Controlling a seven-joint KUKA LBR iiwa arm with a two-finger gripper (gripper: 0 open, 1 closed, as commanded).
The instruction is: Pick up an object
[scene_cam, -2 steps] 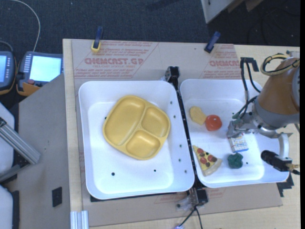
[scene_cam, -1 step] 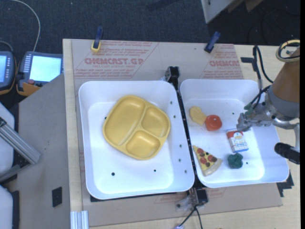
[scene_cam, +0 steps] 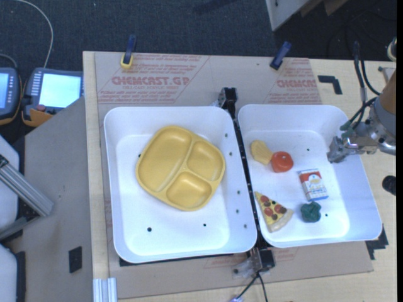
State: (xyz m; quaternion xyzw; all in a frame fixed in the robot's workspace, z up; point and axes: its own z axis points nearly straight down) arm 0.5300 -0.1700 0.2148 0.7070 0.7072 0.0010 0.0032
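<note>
- Camera view, starting at the gripper: its metal tip hangs over the right rim of the right bin; I cannot tell how it is set, and nothing shows held in it.
- The arm enters from the right edge, bent down toward that rim, with dark cables looping above it.
- Nearest object is a small carton, boxy, red and white with a blue edge; its print is too small to read.
- Just below the carton sits a dark green knobbly lump.
- Further left, a round red tomato touches a pale yellow rounded piece.
- At the bin's lower left lies a toy pizza slice, triangular, yellow with red dots.
- The left bin is smooth white plastic and holds a yellow plate with three compartments, turned at an angle.
- The board beneath both bins carries red lettering that reads "CHEMCAST", repeated.
- Two clamps grip the board's far edge.
</note>
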